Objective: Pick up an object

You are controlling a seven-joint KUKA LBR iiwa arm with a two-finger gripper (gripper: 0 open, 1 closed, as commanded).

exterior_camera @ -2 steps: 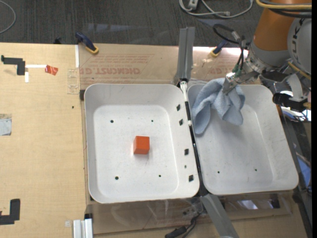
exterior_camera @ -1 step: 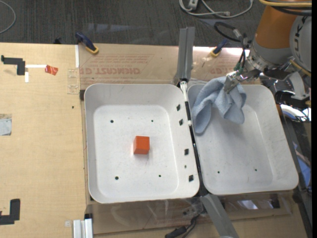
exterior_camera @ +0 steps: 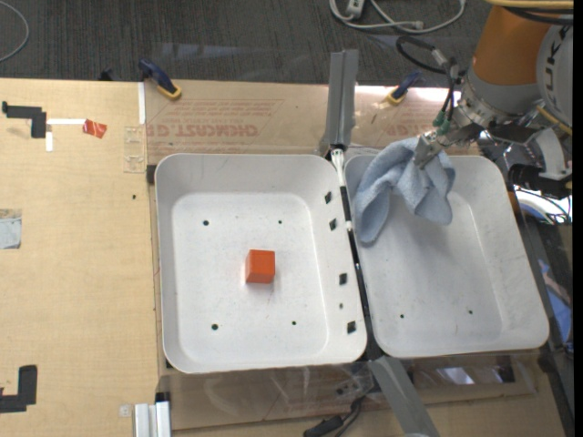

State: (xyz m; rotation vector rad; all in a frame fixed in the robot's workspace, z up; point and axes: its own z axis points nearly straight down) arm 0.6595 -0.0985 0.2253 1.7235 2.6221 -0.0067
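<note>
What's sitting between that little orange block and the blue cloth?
In the camera view, bare white floor of the left bin, then the two bins' meeting rims with small black clips, separate the orange block from the blue cloth.

Soft blue cloth (exterior_camera: 401, 189); matt white, probably plastic bins (exterior_camera: 173, 335); orange block (exterior_camera: 260, 267).

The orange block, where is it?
The orange block sits near the middle of the left white bin, far from the blue cloth in the right bin.
</note>
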